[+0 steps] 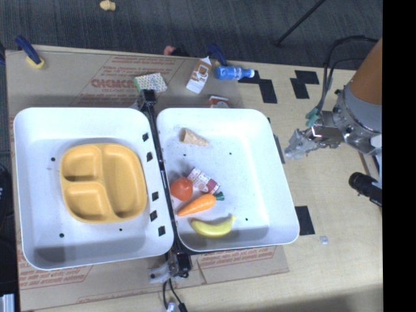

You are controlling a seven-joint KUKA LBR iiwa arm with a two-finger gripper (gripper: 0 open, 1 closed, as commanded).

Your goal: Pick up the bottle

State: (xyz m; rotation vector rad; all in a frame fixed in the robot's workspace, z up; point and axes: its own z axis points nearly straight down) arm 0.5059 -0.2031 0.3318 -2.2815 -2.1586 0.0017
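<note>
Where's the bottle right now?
The blue bottle lies on its side on the bench beyond the right bin, outside it, just right of a small carton.

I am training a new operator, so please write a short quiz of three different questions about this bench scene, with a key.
1. True or false: the blue plastic bottle lies inside the right white bin.
2. Which item sits in the left white bin? A) yellow banana B) yellow divided plastic tray C) orange carrot
3. Fill in: the end effector hovers to the ____ of the right bin.

Key: 1 false, it lies on the bench beyond the bins. 2 B. 3 right.
</note>
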